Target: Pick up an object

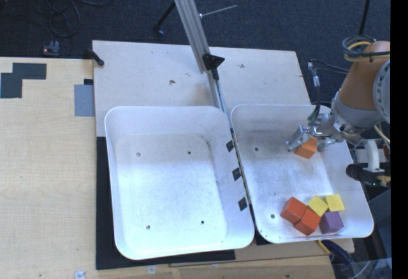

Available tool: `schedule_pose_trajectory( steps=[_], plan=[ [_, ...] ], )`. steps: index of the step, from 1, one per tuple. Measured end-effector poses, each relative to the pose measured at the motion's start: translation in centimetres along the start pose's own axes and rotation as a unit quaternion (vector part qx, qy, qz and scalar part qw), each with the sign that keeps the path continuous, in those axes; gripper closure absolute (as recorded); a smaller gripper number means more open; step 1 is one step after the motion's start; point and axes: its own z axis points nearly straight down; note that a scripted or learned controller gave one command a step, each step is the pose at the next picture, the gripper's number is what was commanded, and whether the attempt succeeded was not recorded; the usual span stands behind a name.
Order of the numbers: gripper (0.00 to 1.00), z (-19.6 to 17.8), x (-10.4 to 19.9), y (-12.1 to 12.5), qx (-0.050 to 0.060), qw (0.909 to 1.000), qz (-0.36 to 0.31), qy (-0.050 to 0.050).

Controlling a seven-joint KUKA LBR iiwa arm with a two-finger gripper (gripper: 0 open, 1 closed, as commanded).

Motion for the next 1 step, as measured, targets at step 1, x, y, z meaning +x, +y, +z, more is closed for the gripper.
schedule_pose_trajectory(
  steps=[1],
  plan=[
    [0.00, 2.99, 1.80, -0.12, -0.001, 1.0000, 0.000, 0.000]
  ],
)
